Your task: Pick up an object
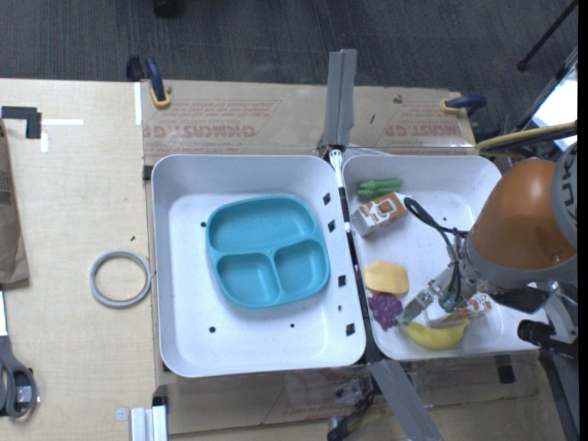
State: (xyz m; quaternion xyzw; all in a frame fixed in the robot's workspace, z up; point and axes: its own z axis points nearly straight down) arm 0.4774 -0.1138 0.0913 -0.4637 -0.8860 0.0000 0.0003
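Observation:
My gripper point(439, 303) is low in the right bin point(432, 184), under the arm's orange band point(519, 219). It hovers just above a yellow banana point(436, 335) near the bin's front wall. A purple item point(386, 310) lies just to its left and a yellow piece point(386, 277) is up and to the left. A white and red packet point(473, 306) pokes out at its right side. Nothing visibly sits in its grasp.
An orange and white carton point(379, 213) and a green item point(378, 188) lie at the back of the right bin. The left bin point(175, 274) holds a blue divided tray point(268, 251). A ring point(120, 277) and scissors point(16, 384) lie on the bench.

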